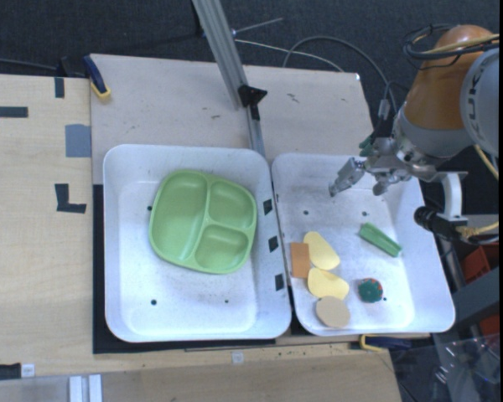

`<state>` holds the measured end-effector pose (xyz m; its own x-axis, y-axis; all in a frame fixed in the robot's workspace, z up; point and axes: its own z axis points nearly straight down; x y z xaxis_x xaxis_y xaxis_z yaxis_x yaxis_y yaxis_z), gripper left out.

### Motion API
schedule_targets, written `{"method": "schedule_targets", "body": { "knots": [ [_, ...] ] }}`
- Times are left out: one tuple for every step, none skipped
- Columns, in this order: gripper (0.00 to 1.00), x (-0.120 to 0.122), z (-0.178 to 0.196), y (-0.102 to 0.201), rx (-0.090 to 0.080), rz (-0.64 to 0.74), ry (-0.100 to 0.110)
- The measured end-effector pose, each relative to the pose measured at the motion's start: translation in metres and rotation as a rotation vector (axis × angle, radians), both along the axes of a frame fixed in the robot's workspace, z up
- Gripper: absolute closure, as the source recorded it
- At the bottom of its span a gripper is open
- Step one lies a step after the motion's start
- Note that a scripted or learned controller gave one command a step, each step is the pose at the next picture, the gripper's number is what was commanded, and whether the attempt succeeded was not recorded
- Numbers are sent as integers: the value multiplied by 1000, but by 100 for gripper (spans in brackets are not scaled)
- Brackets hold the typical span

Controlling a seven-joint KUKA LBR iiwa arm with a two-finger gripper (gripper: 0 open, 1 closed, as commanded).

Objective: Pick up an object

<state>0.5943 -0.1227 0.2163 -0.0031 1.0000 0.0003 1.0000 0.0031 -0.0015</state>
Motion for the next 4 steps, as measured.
{"method": "schedule_targets", "body": {
  "knots": [
    [0, 0, 0, 0, 0, -1, 0],
    [0, 2, -50, -9, -1, -2, 4],
    [0, 1, -94, -8, -1, -1, 5],
    [0, 1, -129, -8, -2, -1, 0]
  ]
}}
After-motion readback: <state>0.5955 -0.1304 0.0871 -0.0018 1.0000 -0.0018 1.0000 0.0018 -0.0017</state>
